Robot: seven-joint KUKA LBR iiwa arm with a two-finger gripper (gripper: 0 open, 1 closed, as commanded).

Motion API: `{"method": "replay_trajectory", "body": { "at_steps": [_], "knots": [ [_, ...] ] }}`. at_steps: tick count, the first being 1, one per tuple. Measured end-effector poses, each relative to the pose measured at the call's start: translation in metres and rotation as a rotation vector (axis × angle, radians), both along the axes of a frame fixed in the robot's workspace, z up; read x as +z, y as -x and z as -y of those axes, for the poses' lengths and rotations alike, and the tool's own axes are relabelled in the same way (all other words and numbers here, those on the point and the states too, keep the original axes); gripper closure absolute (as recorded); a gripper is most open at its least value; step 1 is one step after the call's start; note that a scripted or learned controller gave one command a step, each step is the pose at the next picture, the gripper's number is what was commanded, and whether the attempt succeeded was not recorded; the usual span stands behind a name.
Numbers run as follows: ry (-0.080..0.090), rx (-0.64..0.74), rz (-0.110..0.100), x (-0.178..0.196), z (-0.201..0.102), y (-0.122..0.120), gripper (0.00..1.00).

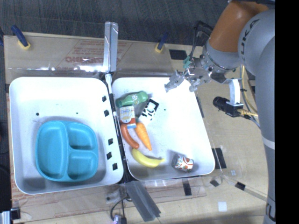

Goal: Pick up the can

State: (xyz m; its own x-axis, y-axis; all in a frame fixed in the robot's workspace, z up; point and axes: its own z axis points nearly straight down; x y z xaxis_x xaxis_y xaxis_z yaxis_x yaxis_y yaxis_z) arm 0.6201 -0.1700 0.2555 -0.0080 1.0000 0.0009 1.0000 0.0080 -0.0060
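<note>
We see the can point(182, 162) lying on its side at the lower right of the right bin point(198, 125), just right of the banana point(146, 158). Our gripper point(183, 81) hovers over the bin's upper rim, fingers spread and holding nothing. We judge it best to descend squarely over the can, closing across its body, clear of the wall.

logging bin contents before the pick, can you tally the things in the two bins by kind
can: 1
banana: 1
carrot: 1
sausage: 1
green bottle: 1
small carton: 1
black-and-white piece: 1
blue divided tray: 1
Total: 8
</note>
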Motion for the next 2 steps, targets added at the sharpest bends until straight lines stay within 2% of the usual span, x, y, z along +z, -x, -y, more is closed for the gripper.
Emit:
{"method": "replay_trajectory", "body": {
  "at_steps": [1,2],
  "knots": [
    [0.0,-0.259,-0.002,-0.1067,0.0165,0.0801,0.0],
    [0.0,-0.254,-0.005,-0.0981,0.0162,0.0798,1.0]
  ]
}}
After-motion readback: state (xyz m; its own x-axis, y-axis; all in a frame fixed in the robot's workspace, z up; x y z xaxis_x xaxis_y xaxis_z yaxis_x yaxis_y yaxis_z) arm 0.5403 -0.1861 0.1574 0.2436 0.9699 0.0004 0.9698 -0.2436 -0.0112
